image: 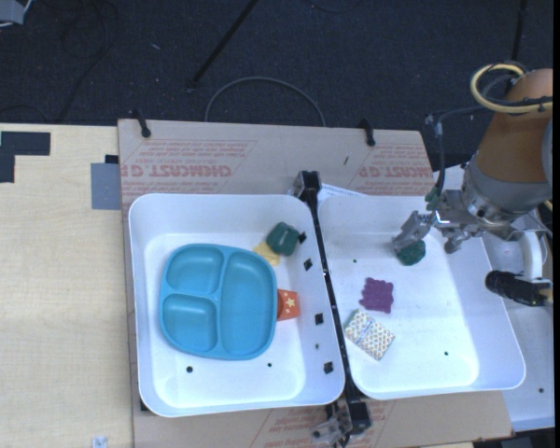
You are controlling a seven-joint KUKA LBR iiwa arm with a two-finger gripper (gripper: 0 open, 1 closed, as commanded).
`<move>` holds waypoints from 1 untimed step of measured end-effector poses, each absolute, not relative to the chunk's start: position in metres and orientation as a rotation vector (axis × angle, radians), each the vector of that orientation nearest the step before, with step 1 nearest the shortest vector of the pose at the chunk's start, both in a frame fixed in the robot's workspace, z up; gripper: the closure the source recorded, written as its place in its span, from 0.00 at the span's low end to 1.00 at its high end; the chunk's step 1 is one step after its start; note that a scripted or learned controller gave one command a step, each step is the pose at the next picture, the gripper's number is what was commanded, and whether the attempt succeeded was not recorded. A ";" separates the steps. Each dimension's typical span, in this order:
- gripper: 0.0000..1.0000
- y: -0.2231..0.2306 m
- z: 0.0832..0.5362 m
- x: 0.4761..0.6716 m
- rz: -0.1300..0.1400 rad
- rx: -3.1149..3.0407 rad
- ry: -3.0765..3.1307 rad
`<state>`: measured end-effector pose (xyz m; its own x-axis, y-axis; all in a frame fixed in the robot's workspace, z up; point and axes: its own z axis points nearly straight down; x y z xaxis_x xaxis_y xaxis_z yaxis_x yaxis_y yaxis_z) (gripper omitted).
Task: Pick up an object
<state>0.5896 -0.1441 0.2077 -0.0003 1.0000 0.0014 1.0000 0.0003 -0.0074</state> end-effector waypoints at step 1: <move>0.00 -0.138 0.162 0.593 0.006 -2.216 -2.218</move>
